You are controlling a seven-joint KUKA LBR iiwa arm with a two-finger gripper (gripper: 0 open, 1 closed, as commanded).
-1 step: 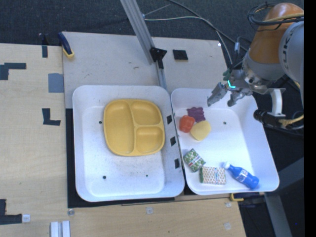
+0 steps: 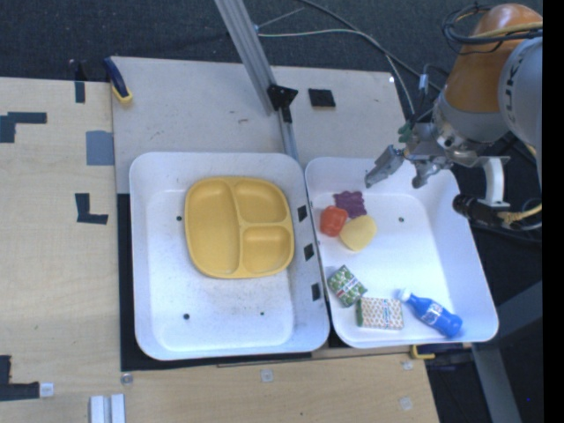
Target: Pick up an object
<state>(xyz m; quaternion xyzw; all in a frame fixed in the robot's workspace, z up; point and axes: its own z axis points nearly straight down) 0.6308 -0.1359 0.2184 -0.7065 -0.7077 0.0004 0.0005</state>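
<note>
Reaching in from the right, the grey arm with the orange band (image 2: 493, 55) holds its two-finger gripper (image 2: 404, 171) above the far rim of the right shallow white bin (image 2: 458, 263). Fingers spread apart, nothing between them (one dark finger angles out toward the bin divider, the other sits nearer the wrist).

Progress: pick not yet made. Nothing lifted; every candidate lies on the bin floor. Approach looks unfinished, with descent, closure and lift all left to do.

Contents, largest first:
- Left shallow white bin (image 2: 159, 263) carries a yellow plastic compartment tray (image 2: 238, 226), well apart from the gripper.
- Blue plastic bottle with white cap (image 2: 432, 314), near corner of the right bin.
- Pale yellow rounded fruit-shaped toy (image 2: 358, 233), touching the orange-red round toy (image 2: 333, 221).
- White-and-red printed small carton (image 2: 381, 313).
- Green patterned small packet (image 2: 346, 286).
- Purple bunch-shaped toy (image 2: 350, 203), just beside the orange-red one.

Nearest target, by my reading: the purple toy, lying toward the divider and nearer the camera than the fingertips. The bottle and cartons are well apart from them.
</note>
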